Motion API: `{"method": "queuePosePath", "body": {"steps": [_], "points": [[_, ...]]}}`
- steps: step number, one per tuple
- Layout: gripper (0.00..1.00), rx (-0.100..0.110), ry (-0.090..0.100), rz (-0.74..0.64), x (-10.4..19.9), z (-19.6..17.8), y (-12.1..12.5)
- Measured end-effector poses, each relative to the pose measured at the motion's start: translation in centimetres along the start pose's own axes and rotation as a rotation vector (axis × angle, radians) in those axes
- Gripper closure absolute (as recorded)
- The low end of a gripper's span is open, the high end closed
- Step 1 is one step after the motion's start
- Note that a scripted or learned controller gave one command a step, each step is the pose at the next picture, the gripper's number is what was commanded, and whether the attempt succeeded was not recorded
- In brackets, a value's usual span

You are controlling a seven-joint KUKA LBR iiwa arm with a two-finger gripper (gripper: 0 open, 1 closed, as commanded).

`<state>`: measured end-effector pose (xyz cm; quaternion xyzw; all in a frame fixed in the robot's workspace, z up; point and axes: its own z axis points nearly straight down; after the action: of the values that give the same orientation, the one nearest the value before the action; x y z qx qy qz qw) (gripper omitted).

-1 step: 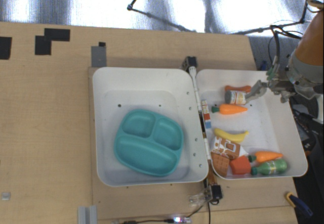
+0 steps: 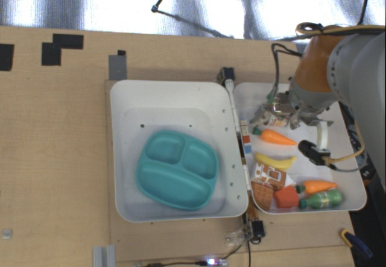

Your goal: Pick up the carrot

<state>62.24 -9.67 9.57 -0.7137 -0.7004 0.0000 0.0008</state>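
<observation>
pincer (image 2: 278, 116) just above carrot (image 2: 277, 137), not gripping it

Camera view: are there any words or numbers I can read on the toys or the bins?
No text can be read here.
The brown box has white marks on its front, too blurred to read.
The green bottle has a lighter band like a label, too small to read.
The strip between the bins has red and blue patches, with no legible letters.
The teal plate shows no writing.

The arm (image 2: 356, 61) runs off the frame's right edge, and its wrist hides the right bin's (image 2: 356, 199) upper part.
</observation>
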Motion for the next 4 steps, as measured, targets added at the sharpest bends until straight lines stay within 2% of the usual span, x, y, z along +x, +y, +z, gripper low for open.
{"method": "queuePosePath", "body": {"steps": [1, 2, 3, 4], "points": [[0.0, -0.006, -0.001, -0.084, -0.4, 1.0, -3.1], [0.0, -0.007, -0.001, 0.064, 0.3, 0.9, -4.1], [1.0, -0.013, 0.0, 0.063, 0.4, -0.3, -3.9], [1.0, -0.003, -0.001, 0.406, 4.7, -8.9, 0.6]]}}
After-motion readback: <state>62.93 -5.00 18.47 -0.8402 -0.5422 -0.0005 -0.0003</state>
